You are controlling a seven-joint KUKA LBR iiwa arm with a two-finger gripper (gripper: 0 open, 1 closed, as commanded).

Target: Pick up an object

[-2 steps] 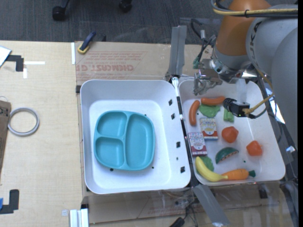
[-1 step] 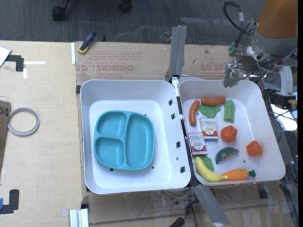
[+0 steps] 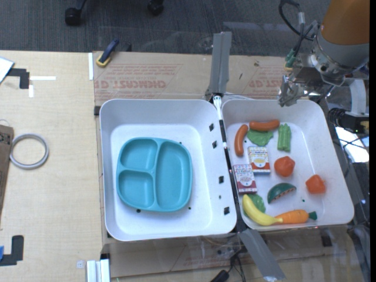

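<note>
Pincer (image 3: 292,94) hangs over the right bin's (image 3: 308,151) far rim, open or closed I cannot tell; seemingly approaching; next, descend onto the sausage (image 3: 264,125).

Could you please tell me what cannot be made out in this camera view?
Camera view, arm: upper part cut off by the top edge.
Camera view, upper carton and lower carton: print too small to read.
Camera view, green leaf: partly hidden by the orange sausage.

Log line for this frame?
stage: pre-grasp | gripper: above back rim of right bin, nothing seen held | right bin: toy food pieces on floor | left bin: teal divided plate
</note>
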